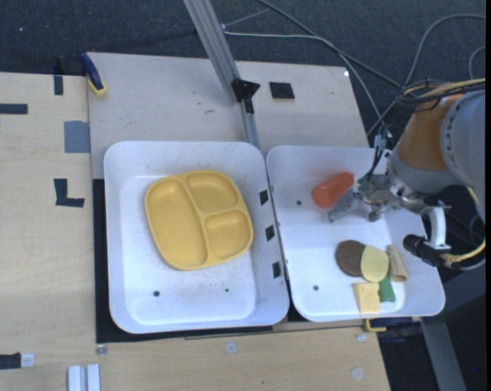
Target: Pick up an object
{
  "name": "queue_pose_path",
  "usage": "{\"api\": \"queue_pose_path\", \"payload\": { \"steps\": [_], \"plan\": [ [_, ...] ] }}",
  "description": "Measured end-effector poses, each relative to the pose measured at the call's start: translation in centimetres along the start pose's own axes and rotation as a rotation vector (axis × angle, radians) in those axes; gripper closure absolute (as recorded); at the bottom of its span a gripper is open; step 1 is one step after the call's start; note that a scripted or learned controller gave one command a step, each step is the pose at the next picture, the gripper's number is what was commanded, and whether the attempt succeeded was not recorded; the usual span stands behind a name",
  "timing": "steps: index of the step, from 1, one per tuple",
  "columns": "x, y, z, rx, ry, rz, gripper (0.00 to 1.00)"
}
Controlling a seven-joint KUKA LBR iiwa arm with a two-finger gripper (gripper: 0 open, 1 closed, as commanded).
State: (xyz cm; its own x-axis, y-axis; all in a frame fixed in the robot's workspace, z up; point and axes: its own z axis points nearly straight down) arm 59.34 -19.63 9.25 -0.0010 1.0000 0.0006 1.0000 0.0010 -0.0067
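An orange-red carrot-like piece (332,189) lies in the upper middle of the right bin (310,287). My gripper (341,209) reaches in from the right, its grey fingers pointing left just below and right of that piece, close to it. Nothing shows between the fingers. Lower in the same bin sits a cluster: a brown round piece (350,257), a pale yellow oval (374,263), a tan stick (396,265), a yellow block (366,297) and a small green piece (386,290).
The left bin (123,218) holds a yellow divided plate (199,217). A metal pole (217,43) slants down to the bins' top edge. The grey arm with its orange band (424,137) and cables occupies the right side.
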Motion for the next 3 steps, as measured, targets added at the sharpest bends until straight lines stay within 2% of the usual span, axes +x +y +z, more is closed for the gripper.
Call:
{"api": "queue_pose_path", "payload": {
  "steps": [1, 3],
  "plan": [
    [0.0, 0.1, -1.4, -0.005, -0.001, -0.001, 1.0],
    [1.3, 0.1, -10.2, -0.01, -0.002, -0.001, 1.0]
  ]
}}
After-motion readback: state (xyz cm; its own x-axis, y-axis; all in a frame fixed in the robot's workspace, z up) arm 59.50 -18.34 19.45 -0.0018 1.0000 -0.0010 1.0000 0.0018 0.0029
